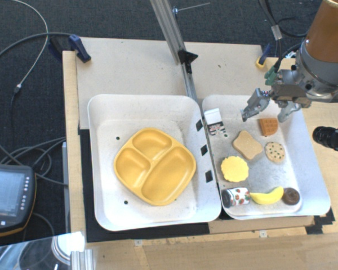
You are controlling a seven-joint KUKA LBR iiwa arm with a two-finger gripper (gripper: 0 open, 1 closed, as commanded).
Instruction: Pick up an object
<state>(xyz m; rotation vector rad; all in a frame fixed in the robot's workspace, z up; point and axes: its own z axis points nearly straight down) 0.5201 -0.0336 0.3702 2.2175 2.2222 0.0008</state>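
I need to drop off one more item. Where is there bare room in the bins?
Left bin: bare floor around the yellow plate, widest along its far side. Right bin: crowded; toast, cookie, waffle, banana sit close together beneath the gripper.

The divided yellow plate [155, 173] is looking like smooth, slightly glossy plastic. The two white bins [101, 117] are showing a matt, faintly speckled surface. The bench [129, 66] is appearing as pale, matt wood. The gripper [267, 108] is gleaming as bare grey metal.
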